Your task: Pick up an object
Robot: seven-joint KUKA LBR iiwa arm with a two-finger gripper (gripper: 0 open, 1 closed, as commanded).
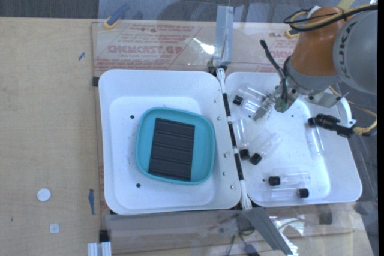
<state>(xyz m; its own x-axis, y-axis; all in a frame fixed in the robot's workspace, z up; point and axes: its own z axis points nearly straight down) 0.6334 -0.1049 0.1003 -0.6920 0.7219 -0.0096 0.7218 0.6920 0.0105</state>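
Several clear plastic vials with black caps lie scattered in the right bin [342,177]. One vial [247,95] rests near the bin's back left. Another vial [266,144] sits mid-bin, and a third vial [289,178] lies near the front. My gripper [277,104] reaches down from the orange-banded wrist [315,48] into the back of this bin. Its tip is right beside a slanted vial [261,109]. Whether that vial sits inside the gripper cannot be made out.
The left bin [117,129] holds a teal tray [144,141] carrying a black ribbed pad [173,148]. A clear vial [313,141] lies at the right bin's right side. A black cable plug [324,122] hangs off the arm there. A divider hinge [231,129] separates the bins.
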